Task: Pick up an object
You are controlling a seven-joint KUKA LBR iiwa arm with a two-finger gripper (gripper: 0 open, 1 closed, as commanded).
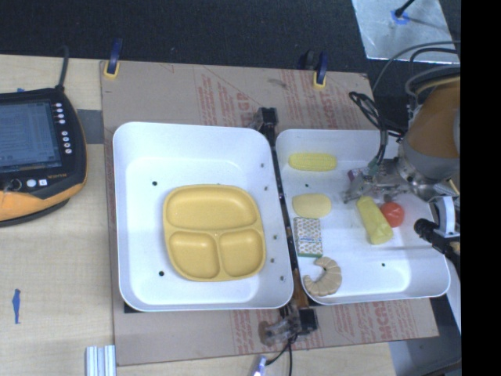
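Observation:
My gripper [377, 183] hangs low over the right bin [407, 284], near its back right part. Its grey metal end sits just behind a yellow block [374, 221] that lies at a slant, and a small red tomato [393, 213] rests beside that block. Further left in this bin are a long yellow piece [312, 161], a pale yellow oval [311, 204], a patterned packet [308, 236] and a croissant [324, 276]. I see nothing lifted off the bin floor. The arm's orange band [434, 124] rises at the right edge.
The left bin [137, 171] holds a yellow divided plate [213, 231]. A tablet-like controller [35, 151] lies on the bench at far left. Cables [376, 120] trail behind the right bin. Clamps [319, 69] pin the cardboard underlay.

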